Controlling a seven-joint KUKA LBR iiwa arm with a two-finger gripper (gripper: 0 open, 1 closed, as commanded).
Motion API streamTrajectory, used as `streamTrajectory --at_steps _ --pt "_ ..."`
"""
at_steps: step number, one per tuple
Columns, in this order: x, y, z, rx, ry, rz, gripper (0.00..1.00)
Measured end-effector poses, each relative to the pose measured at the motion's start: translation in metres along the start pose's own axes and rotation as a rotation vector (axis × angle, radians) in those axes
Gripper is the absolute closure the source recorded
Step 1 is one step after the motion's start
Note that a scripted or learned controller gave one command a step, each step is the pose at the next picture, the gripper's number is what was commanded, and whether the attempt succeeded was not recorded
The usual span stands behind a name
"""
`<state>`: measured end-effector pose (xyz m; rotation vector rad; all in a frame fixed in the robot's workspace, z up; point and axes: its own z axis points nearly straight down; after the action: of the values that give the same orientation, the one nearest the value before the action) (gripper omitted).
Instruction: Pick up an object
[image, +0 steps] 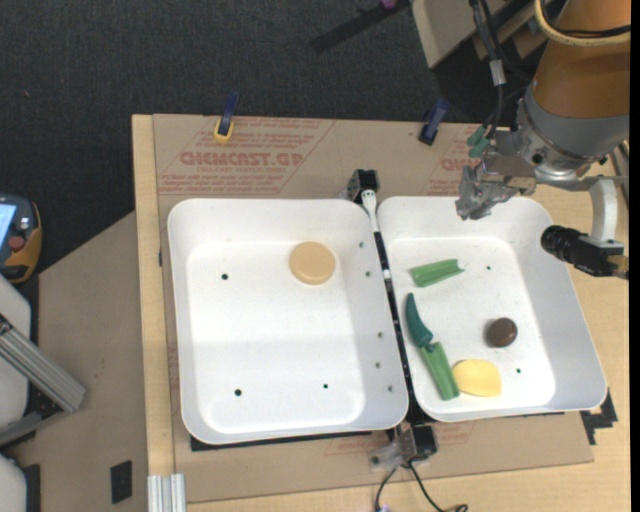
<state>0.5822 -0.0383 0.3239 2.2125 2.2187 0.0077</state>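
Cardboard-topped bench (300, 150), two white bins (200, 330)

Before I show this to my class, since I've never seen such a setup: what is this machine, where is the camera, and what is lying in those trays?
It is one robot arm, grey with an orange band, reaching in from the right. Its hand hangs over the far edge of the right bin, with nothing seen between its fingers. The single camera sits fixed above the bench, looking down at a slant. Two shallow white bins lie side by side on a cardboard sheet. The left bin holds a round tan disc. The right bin holds a short green piece, a long green tool, a yellow lump and a small brown round piece.
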Motion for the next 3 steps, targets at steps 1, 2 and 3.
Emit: streamTrajectory --at_steps 1,2,3 --pt "0.0 0.001 -0.01 -0.003 -0.001 -0.001 1.0" --pt "0.0 0.001 -0.021 -0.005 -0.002 -0.002 1.0" --pt "0.0 0.002 -0.031 -0.008 -0.003 -0.003 1.0"
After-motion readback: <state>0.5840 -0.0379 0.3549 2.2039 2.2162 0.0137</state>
